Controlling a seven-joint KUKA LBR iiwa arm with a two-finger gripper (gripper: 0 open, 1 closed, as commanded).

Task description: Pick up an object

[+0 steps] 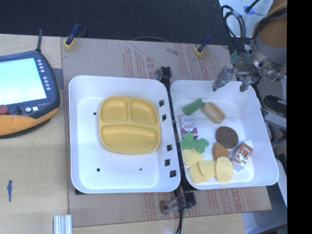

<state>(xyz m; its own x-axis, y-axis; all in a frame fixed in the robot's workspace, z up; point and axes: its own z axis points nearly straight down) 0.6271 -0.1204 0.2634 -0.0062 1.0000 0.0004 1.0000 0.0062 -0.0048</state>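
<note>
Tan bread-roll-shaped toy (213,112) is lying in the right white bin (258,108), beside a green toy piece (193,106); probably light, hard, smooth plastic, best pinched across its short width. Two-finger gripper (233,80) is hovering above the bin's far rim, fingers spread, gripping nothing.

Toy foods (214,145) lie clustered in the right bin (258,106).

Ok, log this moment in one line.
hand: open, holding nothing | position: above right bin far rim | objects: untouched in right bin | yellow tray: left bin
</note>
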